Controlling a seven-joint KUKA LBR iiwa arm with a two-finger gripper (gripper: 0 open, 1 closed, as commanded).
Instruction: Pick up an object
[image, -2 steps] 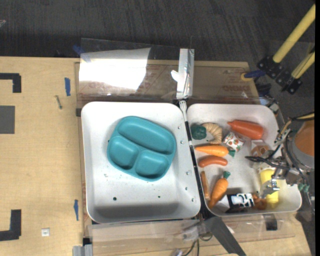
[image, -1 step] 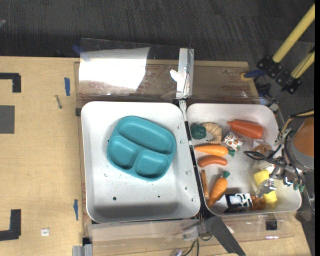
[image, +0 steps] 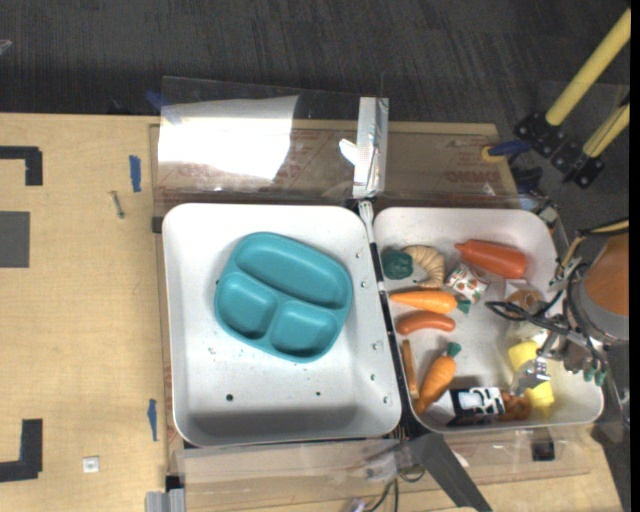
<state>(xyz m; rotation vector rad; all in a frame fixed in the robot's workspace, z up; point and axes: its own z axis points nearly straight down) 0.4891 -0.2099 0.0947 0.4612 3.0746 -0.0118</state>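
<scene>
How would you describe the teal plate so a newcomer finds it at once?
Start at the left white bin. The teal divided plate lies alone in its upper middle, an oval with three compartments. The toy food, such as the carrot, is all smaller and crowded in the right bin.

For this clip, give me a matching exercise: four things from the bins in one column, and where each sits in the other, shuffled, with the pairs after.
Things
1. teal divided plate
2. red pepper
3. black-and-white carton
4. gripper

Places
A. near edge of the right bin
B. far side of the right bin
C. left bin
D. right side of the right bin, over yellow toys

Pairs: 1-C, 2-B, 3-A, 4-D
</scene>
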